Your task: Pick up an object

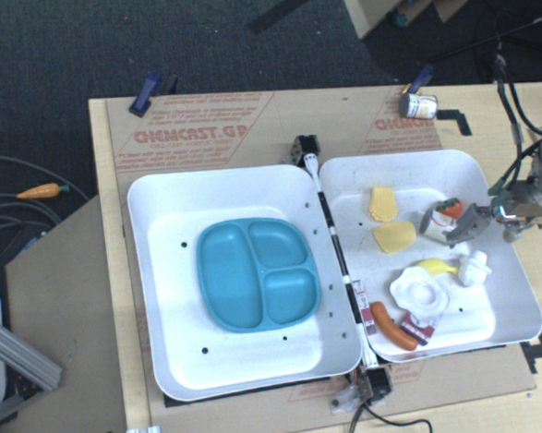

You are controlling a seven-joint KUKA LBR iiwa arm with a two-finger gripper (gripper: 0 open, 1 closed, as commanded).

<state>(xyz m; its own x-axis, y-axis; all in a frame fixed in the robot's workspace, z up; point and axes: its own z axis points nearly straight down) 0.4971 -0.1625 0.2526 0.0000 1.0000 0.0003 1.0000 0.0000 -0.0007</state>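
My gripper (449,222) sits low in the right bin (514,310), near its far right side, reaching in from the right. A small orange-and-white object (449,211) lies at the fingertips, but I cannot tell whether my hand is open or closed, or whether that piece is actually between the fingers. Candidate items in the same bin: two yellow pieces (388,219) just left of the gripper, a white ring-shaped piece (421,293) with a yellow piece (438,267) touching it, a white lump (475,268) and a hot dog (393,326) near the front edge. The left bin (158,256) holds a blue divided plate (256,273). Risks as I judge them: the small object is light and rounded, so off-centre contact could squirt it sideways; the items are crowded, so closing could nudge a neighbour or pinch two at once; working near the bin wall could catch a finger.
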